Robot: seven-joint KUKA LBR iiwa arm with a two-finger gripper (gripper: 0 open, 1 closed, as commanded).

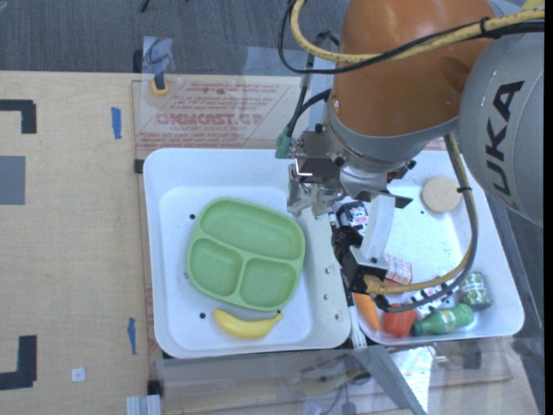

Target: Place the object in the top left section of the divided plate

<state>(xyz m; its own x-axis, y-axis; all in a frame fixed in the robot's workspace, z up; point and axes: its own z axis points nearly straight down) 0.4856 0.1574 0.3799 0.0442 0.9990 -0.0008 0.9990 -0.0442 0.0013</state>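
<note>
A light green divided plate [200, 232] lies in the left bin [164, 188], with one long section along its far side and two smaller ones nearer the camera; all three sections look bare. A yellow banana [246, 323] rests on the bin floor just in front of the plate. My gripper [313, 199] hangs over the ridge between the two bins, just past the plate's far right corner. I see nothing held under it, though the wrist hides much of it.
The right bin [505, 258] holds a round tan disc [441, 194], a white and red packet [396, 271], an orange carrot [367, 311], a red item [399, 321], a green bottle [445, 320] and a green can [475, 290]. The arm's bulk covers that bin's far side.
</note>
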